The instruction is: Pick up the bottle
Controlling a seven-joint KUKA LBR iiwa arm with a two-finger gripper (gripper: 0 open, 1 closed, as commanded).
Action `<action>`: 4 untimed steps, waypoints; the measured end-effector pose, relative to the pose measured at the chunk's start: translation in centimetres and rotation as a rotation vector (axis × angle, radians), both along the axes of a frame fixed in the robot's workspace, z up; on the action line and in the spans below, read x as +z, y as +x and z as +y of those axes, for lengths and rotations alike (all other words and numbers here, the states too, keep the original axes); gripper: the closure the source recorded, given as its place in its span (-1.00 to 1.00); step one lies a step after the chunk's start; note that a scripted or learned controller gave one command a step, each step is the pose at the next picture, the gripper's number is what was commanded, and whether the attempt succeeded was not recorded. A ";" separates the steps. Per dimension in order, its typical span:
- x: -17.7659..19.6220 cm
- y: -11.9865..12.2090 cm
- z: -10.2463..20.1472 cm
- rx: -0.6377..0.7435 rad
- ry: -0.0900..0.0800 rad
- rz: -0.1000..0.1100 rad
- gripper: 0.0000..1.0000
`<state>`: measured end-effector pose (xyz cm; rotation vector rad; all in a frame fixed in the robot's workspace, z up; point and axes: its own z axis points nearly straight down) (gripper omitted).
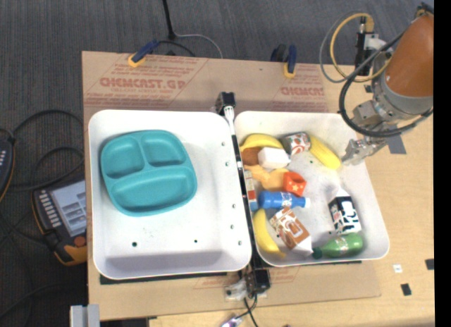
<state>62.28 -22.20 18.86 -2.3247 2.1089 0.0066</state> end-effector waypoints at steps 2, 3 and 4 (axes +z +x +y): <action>4.5 4.5 1.0 0.253 0.002 0.003 1.00; 17.9 4.6 1.6 0.527 -0.001 -0.007 1.00; -1.5 3.6 2.2 0.655 0.003 0.001 1.00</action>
